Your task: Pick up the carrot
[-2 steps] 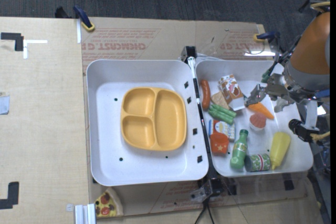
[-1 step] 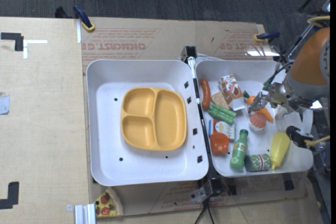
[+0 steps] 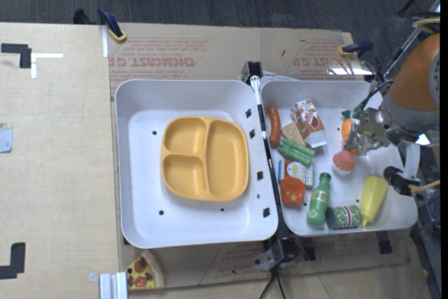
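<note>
The arm (image 3: pixel 418 84) comes in from the right, grey with its orange band, and much of it runs off the edge. Its claw (image 3: pixel 365 131) hangs low over the right bin (image 3: pixel 399 220), a tangle of metal and cable where I cannot tell whether it is apart or together.

The carrot (image 3: pixel 347 129) is a small orange piece just to the left of the claw, touching it or very nearly, near the middle of the right bin's far half. Only part of it shows; the rest is behind the claw's metal. Just below it lies a pinkish round thing (image 3: pixel 344 162), too blurred to name.

The rest of that bin is crowded. A sausage (image 3: pixel 274 125) lies along the left wall, a printed snack packet (image 3: pixel 307 120) beside it, with a green vegetable (image 3: pixel 295 152) below them. Toward the near side stand a red carton (image 3: pixel 292 191), a green bottle (image 3: pixel 319 198), a can (image 3: pixel 344 216) lying on its side and a yellow bottle (image 3: pixel 373 197) (tilted, leaning toward the can).

The left bin (image 3: pixel 133 171) holds a yellow divided plate (image 3: pixel 206 157) with three compartments. A toy pizza slice (image 3: pixel 142 274) lies on the desk (image 3: pixel 49 171) just outside the bin's near corner, half tucked under the cardboard (image 3: pixel 182 52).
</note>
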Tool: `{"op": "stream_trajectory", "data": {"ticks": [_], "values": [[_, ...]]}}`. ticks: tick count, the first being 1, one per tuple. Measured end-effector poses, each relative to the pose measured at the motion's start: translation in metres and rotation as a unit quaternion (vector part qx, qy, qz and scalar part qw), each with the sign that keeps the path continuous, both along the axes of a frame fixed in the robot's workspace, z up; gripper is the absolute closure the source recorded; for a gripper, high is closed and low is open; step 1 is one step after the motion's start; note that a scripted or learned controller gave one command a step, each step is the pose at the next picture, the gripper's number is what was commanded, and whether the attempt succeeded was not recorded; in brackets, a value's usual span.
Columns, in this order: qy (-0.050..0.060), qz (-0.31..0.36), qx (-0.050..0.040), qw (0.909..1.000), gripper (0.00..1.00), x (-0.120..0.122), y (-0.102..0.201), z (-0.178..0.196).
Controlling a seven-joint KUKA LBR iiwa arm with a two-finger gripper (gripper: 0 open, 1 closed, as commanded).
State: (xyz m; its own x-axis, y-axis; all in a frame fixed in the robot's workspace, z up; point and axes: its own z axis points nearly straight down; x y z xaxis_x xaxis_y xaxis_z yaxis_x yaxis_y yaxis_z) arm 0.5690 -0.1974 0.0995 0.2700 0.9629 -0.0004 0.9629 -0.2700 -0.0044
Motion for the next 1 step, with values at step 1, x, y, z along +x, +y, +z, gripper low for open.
{"op": "stream_trajectory", "data": {"ticks": [1], "values": [[-0.001, -0.062, -0.0007, 0.9981, 1.0, -0.0309, 0.0475, 0.0676]]}}
